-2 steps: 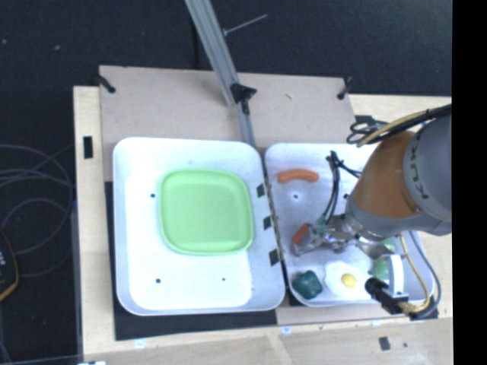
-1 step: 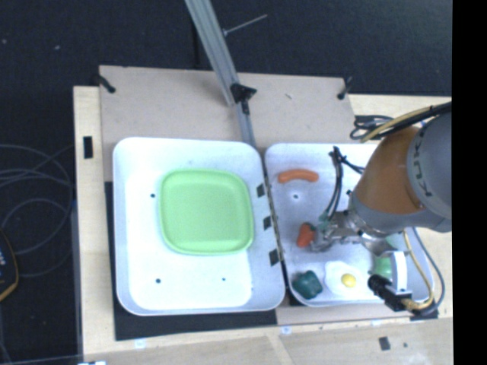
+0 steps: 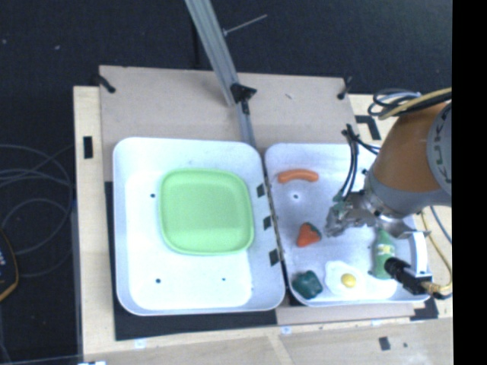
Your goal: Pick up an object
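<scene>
On the left side of the table [image 3: 91, 204] sits a white bin [image 3: 137, 272] with a flat green plate [image 3: 205, 211] in it. Nothing there is near the arm.

The right bin [image 3: 319, 158] holds the small things. An orange hot dog [image 3: 297, 176] lies near the bin's far edge, with its long side running left to right. A red-orange wedge [image 3: 307, 236] sits in the middle of this bin. A dark green lump [image 3: 308, 283] sits at the near left corner, and a toy fried egg [image 3: 346, 280] lies next to it along the near edge. A green bottle [image 3: 383, 257] stands by the right edge.

The jaws [image 3: 338, 220] hang low over the middle of the right bin. The red-orange wedge is the closest thing, just beside the jaws on their left and a little toward the near edge. I think the arm has to slide that way to reach it. I cannot tell if the jaws are wide or narrow, and I see nothing held in them.
</scene>
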Controlling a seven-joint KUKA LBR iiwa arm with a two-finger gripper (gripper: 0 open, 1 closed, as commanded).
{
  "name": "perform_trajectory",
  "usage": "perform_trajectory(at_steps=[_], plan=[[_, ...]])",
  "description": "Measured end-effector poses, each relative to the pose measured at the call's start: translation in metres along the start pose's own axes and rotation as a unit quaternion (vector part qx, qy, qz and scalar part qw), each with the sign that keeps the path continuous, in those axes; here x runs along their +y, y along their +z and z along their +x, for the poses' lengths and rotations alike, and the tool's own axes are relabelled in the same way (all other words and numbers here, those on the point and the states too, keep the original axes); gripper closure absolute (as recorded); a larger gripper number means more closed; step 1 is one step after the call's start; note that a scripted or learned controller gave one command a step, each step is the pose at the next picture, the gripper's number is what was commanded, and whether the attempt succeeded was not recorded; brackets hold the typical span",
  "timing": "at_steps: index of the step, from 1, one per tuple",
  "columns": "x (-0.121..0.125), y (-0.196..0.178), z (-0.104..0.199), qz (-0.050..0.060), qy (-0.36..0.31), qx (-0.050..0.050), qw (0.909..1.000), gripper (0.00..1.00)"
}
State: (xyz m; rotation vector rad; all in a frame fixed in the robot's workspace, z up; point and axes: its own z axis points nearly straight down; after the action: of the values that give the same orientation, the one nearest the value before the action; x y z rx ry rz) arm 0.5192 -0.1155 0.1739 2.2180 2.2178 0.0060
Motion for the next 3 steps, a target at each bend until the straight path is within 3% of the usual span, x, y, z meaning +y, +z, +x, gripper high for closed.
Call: perform_trajectory(at_steps=[2, 3], plan=[[-0.003, -0.105, -0.009, 0.0, 0.0, 0.0, 1.0, 1.0], [-0.013, -0.089, 0.041, 0.003, -0.001, 0.001, 1.0, 1.0]])
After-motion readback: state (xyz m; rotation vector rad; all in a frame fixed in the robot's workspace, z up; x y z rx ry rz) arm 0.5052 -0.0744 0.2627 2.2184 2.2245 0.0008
